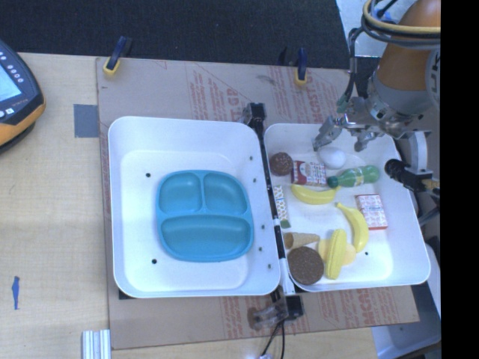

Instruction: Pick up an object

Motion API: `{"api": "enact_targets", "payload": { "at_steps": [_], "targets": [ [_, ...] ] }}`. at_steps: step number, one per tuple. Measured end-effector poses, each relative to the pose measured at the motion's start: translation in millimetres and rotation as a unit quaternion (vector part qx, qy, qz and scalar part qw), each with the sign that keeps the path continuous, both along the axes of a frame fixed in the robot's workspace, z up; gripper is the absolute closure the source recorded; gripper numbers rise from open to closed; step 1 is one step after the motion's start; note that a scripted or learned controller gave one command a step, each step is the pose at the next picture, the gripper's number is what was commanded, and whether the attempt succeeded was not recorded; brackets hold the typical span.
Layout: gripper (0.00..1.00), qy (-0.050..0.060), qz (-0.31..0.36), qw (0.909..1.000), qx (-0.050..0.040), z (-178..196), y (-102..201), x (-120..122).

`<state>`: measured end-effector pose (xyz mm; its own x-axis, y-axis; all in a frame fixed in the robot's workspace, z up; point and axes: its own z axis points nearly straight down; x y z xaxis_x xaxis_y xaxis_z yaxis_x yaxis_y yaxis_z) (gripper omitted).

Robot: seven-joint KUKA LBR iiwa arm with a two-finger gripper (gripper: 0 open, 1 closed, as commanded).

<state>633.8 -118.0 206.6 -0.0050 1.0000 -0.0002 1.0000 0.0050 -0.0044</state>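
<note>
The fixed overhead camera looks down at a slant on two shallow white bins set side by side on a brown cardboard sheet. The left white bin (127,200) holds a blue three-compartment plastic plate (203,215), lying flat near its middle. The right white bin (408,264) carries the loose items. A round white egg-like object (332,156) sits near the far edge of that bin, and the two-finger metal gripper (346,133) hangs directly over it, its fingers spread apart to either side and closed on nothing. The grey arm with the orange band (408,51) comes in from the right above it. Just in front of the white object lie a small red-and-white carton (308,173) and a green plastic bottle (355,176) on its side. A dark brown round cookie (281,163) rests by the bin's left wall. Nearer the middle are a yellow banana (314,194), a second curved yellow banana (355,226) and a red-and-white patterned packet (371,211). Toward the near edge sit a tan ice-cream cone (301,239), a large brown round disc (305,265) and a yellow bunched toy (337,253). An orange-and-grey handheld controller (15,96) lies on the bench at the far left
</note>
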Motion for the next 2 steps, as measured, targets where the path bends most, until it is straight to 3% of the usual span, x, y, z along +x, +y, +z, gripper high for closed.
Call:
{"api": "enact_targets", "payload": {
  "at_steps": [1,2],
  "targets": [
    [0.0,0.001,-0.004,1.0,-0.0005,15.7,-45.7,-59.4],
    [0.0,-0.002,-0.001,1.0,-0.0022,-118.4,-73.0,-98.0]
  ]
}}
